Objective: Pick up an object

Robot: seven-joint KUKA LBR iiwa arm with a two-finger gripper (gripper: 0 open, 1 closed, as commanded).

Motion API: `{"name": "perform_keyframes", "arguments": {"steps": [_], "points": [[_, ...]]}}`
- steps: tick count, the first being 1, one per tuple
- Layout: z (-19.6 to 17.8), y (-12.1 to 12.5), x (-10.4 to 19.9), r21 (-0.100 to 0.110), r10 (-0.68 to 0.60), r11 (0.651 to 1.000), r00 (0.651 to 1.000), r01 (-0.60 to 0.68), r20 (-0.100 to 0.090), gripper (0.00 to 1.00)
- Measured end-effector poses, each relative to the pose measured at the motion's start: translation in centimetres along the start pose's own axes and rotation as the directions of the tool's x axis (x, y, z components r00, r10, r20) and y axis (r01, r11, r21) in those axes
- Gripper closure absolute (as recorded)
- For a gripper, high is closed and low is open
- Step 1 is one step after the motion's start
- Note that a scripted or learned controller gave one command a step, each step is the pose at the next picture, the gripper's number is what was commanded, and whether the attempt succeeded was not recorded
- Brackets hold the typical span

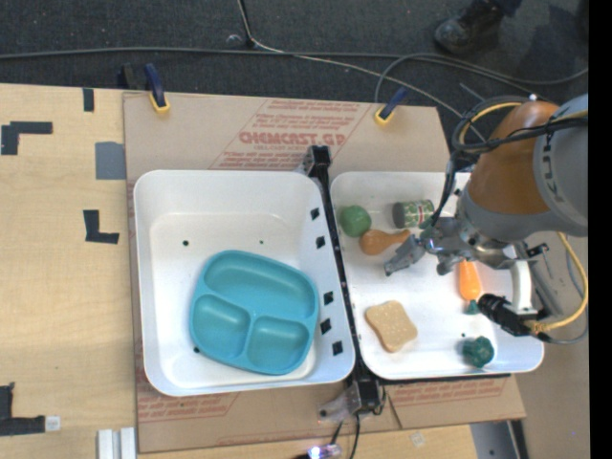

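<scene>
Gripper (424,254) hovers over the right bin (435,361) — fingers spread, gripping nothing — carrot (468,279) just beside, bread (391,325) below.

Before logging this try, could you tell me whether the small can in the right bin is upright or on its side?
On its side: the can lies lengthwise along the right bin floor, near the far wall.

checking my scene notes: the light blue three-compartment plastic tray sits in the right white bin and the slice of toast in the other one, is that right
Not quite: the camera view shows the light blue three-compartment plastic tray in the left white bin, not the right. The slice of toast lies in the other one, the right white bin.
</scene>
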State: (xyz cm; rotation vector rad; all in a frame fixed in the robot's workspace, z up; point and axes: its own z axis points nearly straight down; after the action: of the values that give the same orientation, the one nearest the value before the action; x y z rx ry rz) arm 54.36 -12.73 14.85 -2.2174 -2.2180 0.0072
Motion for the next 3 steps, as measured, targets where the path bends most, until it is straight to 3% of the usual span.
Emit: {"name": "perform_keyframes", "arguments": {"steps": [1,2,3], "points": [[5.3,0.3,1.0,-0.001,-0.001,1.000,1.000,0.001,0.000,0.00],[4.1,0.3,1.1,-0.003,-0.002,1.000,1.000,0.002,-0.001,1.00],[-0.2,-0.2,0.9,-0.007,0.000,1.000,1.000,0.000,0.000,1.00]]}}
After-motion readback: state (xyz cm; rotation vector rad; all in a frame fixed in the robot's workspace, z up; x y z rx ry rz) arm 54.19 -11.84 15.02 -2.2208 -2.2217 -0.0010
